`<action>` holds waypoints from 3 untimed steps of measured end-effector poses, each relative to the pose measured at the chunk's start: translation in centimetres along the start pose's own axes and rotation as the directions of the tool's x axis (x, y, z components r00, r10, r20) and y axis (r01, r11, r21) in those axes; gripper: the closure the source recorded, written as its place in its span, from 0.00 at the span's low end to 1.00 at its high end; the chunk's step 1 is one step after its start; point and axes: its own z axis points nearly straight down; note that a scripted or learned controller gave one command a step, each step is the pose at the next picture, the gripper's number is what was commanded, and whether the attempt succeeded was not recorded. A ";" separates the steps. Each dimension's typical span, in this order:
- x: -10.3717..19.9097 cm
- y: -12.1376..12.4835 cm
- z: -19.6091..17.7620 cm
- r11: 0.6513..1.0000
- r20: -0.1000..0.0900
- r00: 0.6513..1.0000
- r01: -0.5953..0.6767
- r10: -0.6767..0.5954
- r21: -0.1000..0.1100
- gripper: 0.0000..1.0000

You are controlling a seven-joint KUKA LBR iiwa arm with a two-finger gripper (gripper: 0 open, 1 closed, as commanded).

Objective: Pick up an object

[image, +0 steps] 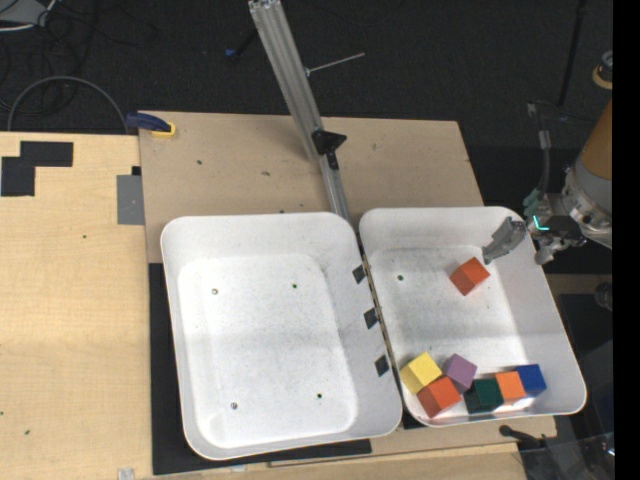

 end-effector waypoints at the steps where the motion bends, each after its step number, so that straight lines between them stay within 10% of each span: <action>1: 0.0 0.0 0.0 1.000 0.000 1.000 0.000 0.000 0.000 0.00; 3: 0.0 0.0 0.0 1.000 0.000 1.000 0.000 0.000 0.000 0.00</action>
